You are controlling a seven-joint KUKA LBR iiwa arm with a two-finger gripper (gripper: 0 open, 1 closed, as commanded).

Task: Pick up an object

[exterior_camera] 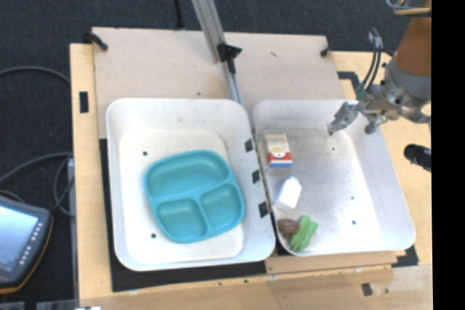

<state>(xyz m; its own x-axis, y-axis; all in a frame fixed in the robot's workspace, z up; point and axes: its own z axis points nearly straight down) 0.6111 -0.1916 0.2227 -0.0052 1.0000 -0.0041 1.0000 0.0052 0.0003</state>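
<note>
The arm reaches in from the right, and its gripper (354,117) hangs over the upper right part of the right bin (378,178), above bare floor and well apart from anything it could take. Its two fingers look spread with nothing between them, though at this slant and size the gap is hard to read, so that is my best reading and not a firm one. The things worth picking lie along the left side of that bin: a small carton (277,149) with an orange and white face sits near the dividing wall, a white block (289,193) lies just below it, and in the lower left corner a brown lump (288,227) rests touching or just beside a green piece (306,233). The left bin (131,127) bears a teal divided tray (195,194) lying flat on a white liner. I judge the step in hand to be the approach, with no grasp begun. The next move calls for travelling left across the bin, settling over one chosen object, likely the carton or the block since each stands free, then lowering with fingers straddling it before closing.
</note>
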